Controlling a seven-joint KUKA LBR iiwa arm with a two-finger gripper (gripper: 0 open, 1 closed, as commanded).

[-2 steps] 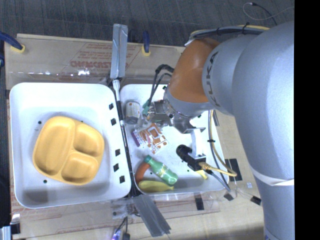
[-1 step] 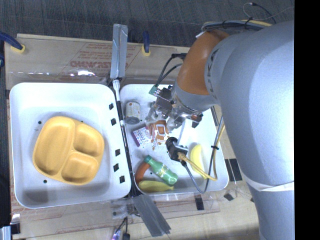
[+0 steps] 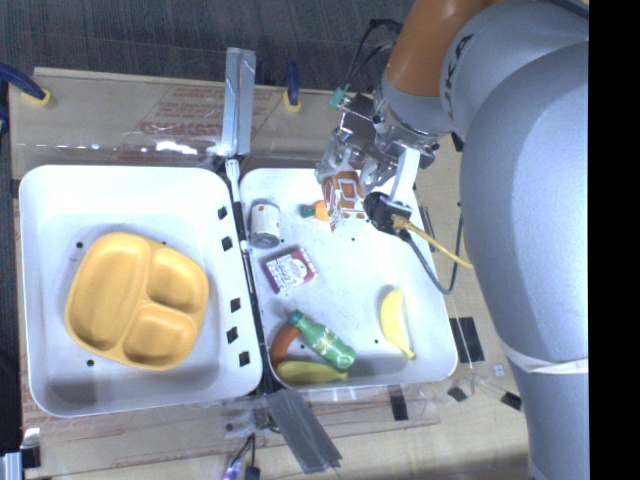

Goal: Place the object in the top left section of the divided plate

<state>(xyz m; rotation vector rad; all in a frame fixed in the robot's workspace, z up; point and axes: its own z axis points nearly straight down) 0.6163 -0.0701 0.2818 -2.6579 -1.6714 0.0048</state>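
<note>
The yellow divided plate [image 3: 137, 298] lies in the left bin [image 3: 40, 268], with one large section on its left and two smaller ones on its right. My gripper [image 3: 345, 180] hangs over the far edge of the right bin [image 3: 440, 358]. Its fingers are shut on a small orange and white carton [image 3: 344, 196], which sticks out below them. The carton is tilted and sits just above the bin floor. A small orange piece with a green end [image 3: 315, 209] lies right beside the carton on its left.
In the right bin lie a tin can [image 3: 264, 223], a purple packet [image 3: 289, 269], a banana [image 3: 396, 320], a green bottle [image 3: 322, 340] over a red-orange item [image 3: 283, 342], and a yellow-green fruit [image 3: 308, 372]. A metal divider post [image 3: 238, 98] stands between the bins at the back.
</note>
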